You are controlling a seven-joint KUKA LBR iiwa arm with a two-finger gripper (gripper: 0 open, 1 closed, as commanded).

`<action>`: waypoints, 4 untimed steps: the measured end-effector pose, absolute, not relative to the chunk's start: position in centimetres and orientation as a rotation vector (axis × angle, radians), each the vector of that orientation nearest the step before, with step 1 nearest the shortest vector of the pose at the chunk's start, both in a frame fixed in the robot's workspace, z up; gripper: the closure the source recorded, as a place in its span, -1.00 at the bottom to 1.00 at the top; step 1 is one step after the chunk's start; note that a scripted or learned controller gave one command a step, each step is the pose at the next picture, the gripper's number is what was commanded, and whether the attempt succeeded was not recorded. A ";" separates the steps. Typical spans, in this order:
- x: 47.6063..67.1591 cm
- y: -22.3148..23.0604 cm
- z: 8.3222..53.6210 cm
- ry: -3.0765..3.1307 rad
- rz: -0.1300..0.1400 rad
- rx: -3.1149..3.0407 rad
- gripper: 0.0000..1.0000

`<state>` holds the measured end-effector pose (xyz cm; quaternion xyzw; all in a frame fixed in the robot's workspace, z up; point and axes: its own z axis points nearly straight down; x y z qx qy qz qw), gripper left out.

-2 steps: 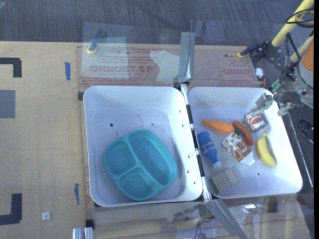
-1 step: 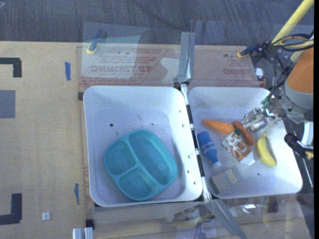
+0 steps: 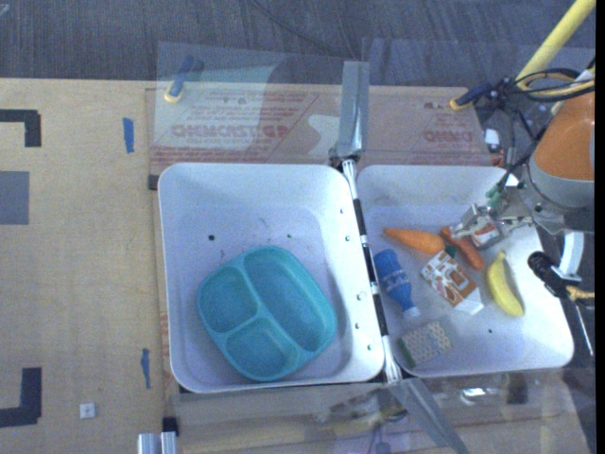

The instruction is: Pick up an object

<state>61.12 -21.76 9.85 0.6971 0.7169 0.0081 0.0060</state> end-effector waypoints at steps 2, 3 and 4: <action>62.2 -21.5 8.8 2.315 0.012 2.126 -1.00; 62.2 -21.9 9.9 2.306 0.008 2.122 1.00; 63.8 -15.5 19.8 2.231 0.001 2.208 1.00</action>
